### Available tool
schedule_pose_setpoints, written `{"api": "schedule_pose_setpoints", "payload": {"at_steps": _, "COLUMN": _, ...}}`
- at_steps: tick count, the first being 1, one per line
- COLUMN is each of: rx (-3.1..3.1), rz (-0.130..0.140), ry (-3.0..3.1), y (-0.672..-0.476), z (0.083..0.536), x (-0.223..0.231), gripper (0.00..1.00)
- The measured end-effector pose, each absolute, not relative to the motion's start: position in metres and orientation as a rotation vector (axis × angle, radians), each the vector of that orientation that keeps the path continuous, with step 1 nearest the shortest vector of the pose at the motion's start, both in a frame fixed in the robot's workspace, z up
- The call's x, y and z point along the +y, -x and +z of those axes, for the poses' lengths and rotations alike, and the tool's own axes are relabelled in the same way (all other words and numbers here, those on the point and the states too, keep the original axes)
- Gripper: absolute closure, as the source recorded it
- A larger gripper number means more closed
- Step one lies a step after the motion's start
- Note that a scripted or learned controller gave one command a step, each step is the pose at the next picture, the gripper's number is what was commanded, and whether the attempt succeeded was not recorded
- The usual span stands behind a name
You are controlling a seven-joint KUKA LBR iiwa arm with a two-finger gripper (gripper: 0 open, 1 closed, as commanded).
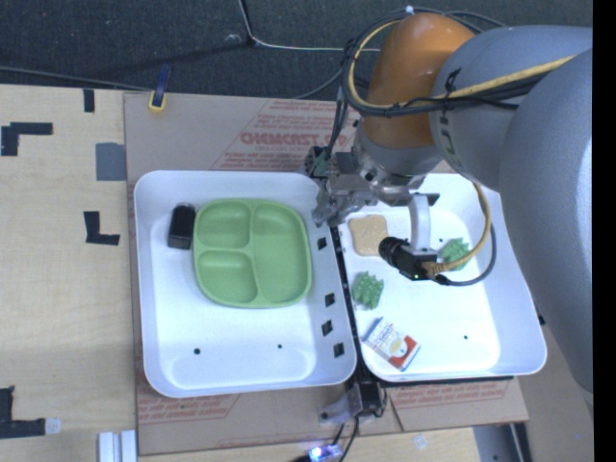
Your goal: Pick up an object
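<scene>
Tan toast (368,234) lies at the right bin's (481,349) far-left edge, just below the gripper (337,198); its opening cannot be told. So close to the wall, a descent risks striking the rim or closing on nothing.

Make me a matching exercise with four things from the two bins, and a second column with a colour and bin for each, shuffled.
Things:
1. divided plate
2. small block
3. flat tan piece
4. leafy toy

Descriptions:
A. black, left bin
B. tan, right bin, near the top
C. light green, left bin
D. dark green, right bin, near the divider

Pairs: 1-C, 2-A, 3-B, 4-D
</scene>
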State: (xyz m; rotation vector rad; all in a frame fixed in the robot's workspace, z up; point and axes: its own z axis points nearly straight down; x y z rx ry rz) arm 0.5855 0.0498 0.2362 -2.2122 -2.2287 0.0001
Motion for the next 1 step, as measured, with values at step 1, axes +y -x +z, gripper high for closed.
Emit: {"api": "schedule_pose_setpoints", "payload": {"at_steps": 1, "rx": -2.227, "rz": 0.003, "ry": 2.215, "y": -0.5967, "z": 0.2235, "x": 0.095, "gripper": 1.0}}
